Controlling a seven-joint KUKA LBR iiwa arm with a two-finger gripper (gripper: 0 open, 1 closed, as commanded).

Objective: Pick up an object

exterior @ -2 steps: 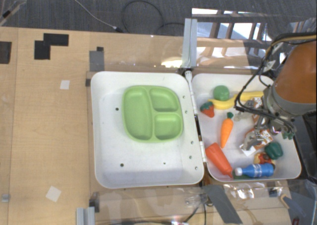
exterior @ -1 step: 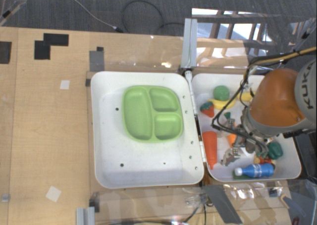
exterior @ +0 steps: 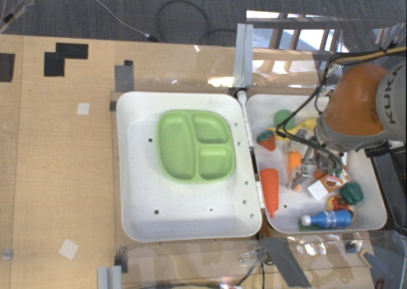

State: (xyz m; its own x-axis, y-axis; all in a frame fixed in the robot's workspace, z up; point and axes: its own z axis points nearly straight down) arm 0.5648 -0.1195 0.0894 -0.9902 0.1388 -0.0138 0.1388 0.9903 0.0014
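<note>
While my wrist hangs low over the right-hand bin (exterior: 375, 214), my claw (exterior: 310, 172) sits down among the clutter, and from this slanted view I cannot tell whether it stands apart or together, nor whether anything is caught in it. No object is plainly held, so I judge the pick not yet made.

The likeliest targets crowd close. A small orange piece (exterior: 294, 162) lies just beside my claw on the side toward the other bin, the long orange carrot (exterior: 270, 191) lies a little farther that way against the dividing wall, and a white tag-like card (exterior: 316, 190) rests just below me. A green block (exterior: 351, 192) and the blue bottle (exterior: 328, 219) lie on the near side, apart from me.

My worry is crowding: I could nip two things at once, or push the small piece aside and come up with nothing. The flat card may be too thin to grip. The dangling cables (exterior: 299, 130) near my wrist might snag a toy as I lift. The green tray (exterior: 194, 146) is well away
</note>
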